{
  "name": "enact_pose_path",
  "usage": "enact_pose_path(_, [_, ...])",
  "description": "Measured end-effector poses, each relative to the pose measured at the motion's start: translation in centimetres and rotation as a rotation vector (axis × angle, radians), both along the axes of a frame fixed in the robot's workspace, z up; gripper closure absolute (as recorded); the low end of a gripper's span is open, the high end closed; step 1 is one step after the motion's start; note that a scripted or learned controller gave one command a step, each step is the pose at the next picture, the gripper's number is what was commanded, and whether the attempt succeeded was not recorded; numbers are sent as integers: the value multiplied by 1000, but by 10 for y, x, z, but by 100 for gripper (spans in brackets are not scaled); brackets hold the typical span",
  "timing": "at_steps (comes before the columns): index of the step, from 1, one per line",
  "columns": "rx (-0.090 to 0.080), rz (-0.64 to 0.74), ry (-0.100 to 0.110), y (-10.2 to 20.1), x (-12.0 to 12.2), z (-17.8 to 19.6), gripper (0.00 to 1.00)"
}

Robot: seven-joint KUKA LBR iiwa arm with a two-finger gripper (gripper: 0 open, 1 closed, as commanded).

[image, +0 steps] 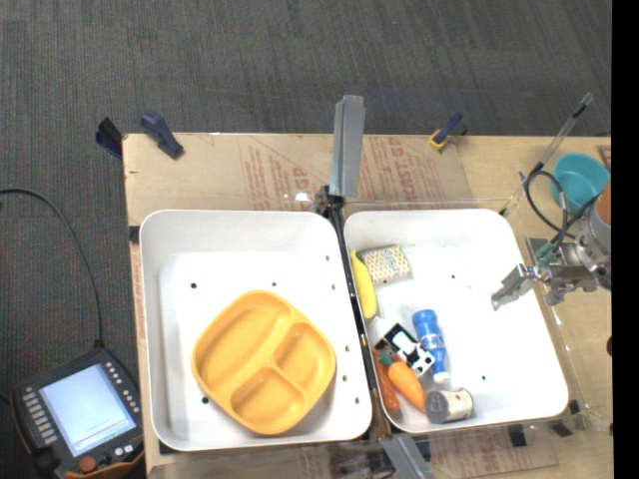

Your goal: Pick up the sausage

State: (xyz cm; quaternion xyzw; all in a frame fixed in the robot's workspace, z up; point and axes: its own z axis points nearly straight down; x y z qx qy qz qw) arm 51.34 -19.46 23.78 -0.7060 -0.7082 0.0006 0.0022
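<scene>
Dark carpet around the counter [250,173], and we've barely started: pincer [511,287] hangs spread and empty, sausage [385,390] lying untouched well off down-left of it.

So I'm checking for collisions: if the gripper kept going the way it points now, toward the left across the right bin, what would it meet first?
Probably nothing soon. The gripper faces bare floor of the right bin. The blue bottle lies below that line, though depth is unclear.
</scene>
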Motion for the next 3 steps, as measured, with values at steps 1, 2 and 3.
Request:
enact_pose_path(1, [2, 0, 2, 0, 0, 8, 100])
enact_pose_path(2, [0, -282, 2, -6, 40, -102, 100])
enact_pose_path(3, [-4, -732, 2, 40, 81, -46, 100])
